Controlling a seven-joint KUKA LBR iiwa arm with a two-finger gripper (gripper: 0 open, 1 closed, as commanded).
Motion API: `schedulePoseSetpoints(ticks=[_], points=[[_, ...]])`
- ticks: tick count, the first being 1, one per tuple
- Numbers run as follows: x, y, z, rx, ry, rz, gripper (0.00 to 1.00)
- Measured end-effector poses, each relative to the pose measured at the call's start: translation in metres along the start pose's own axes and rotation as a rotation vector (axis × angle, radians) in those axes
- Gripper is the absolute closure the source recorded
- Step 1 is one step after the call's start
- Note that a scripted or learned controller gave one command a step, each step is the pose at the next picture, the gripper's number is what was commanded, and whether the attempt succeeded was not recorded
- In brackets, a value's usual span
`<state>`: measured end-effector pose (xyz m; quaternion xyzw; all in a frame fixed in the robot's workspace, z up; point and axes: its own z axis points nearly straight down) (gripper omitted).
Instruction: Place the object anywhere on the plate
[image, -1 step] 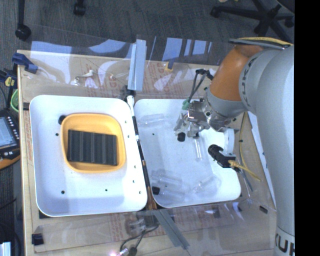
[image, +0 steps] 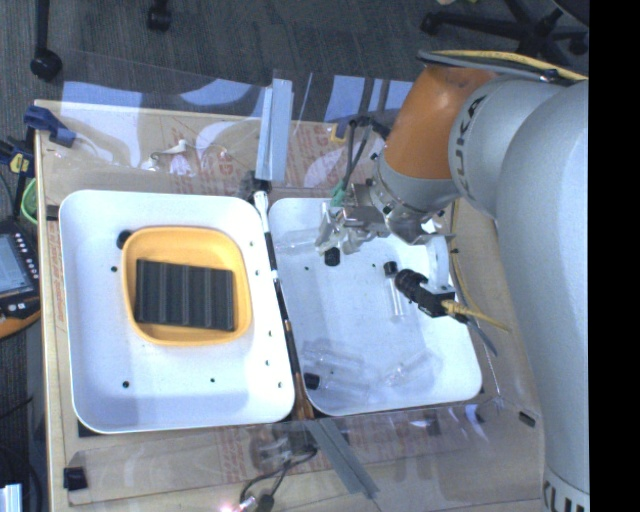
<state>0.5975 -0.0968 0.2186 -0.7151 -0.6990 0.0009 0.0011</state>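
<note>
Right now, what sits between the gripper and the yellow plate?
In the camera view: bare floor of the right bin, then both bins' adjoining rims between the gripper and the yellow plate in the left bin.

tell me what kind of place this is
Probably a robotics lab work cell: a grey arm with an orange band reaches over two white bins, and office chair wheels stand on grey carpet behind the bench.

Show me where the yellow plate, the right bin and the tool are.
yellow plate (image: 185, 243): camera view, its upper rim.
right bin (image: 350, 300): camera view, its bare floor.
tool (image: 340, 235): camera view, between its fingertips.
</note>
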Motion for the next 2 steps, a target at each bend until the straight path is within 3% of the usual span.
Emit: schedulePoseSetpoints(ticks=[1,2], points=[[0.0833,0.0067,0.0279,0.004,0.0,0.075,1.0],[0.0831,0.0068,0.0277,0.003,0.0,0.076,0.0]])
